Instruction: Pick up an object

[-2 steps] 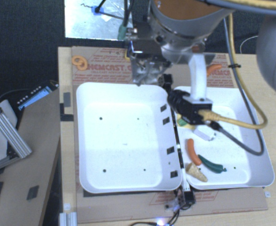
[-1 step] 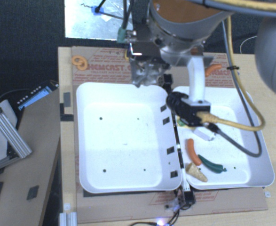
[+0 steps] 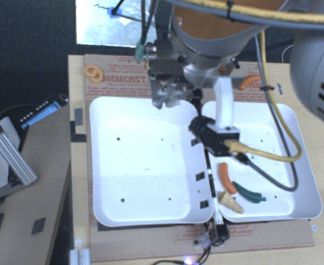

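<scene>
My gripper hangs over the back right corner of the left bin, high above its floor. No object shows beneath it. Three small things lie together at the front left of the right bin: an orange sausage-shaped piece, a dark green pepper-like piece just right of it, and a beige wedge in front of both. They lie well in front of and to the right of the gripper.
On the cardboard behind the bins lie a tan pretzel-shaped ring at the back left and an orange piece at the back right. A silver metal frame stands off the bench to the left.
</scene>
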